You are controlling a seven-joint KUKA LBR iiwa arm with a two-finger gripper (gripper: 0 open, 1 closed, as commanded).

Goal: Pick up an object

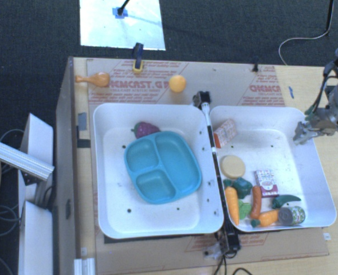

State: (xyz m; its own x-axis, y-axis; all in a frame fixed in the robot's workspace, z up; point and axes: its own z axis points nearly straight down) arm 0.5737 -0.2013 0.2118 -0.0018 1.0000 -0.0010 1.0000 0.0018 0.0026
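The right bin [306, 171] holds several small things. A red and white packet [225, 132] lies at its far left, with a round beige disc [232, 166] below it. A small red and white carton [265, 182] sits in the middle. Along the near edge lie a carrot [231, 205], a green toy [242, 187], a reddish sausage shape [255, 196], a green pepper [286, 200] and a can [292, 215]. My gripper [307, 132] hangs over the bin's far right rim, apart from all of them, with nothing seen in it.
The left bin [114, 153] holds a blue divided plate [162, 166] and a purple object [146, 129] behind it. On the cardboard beyond the bins lie an orange ball [177, 83] and an orange pear-like toy [94, 79]. A black divider [212, 148] runs between the bins.
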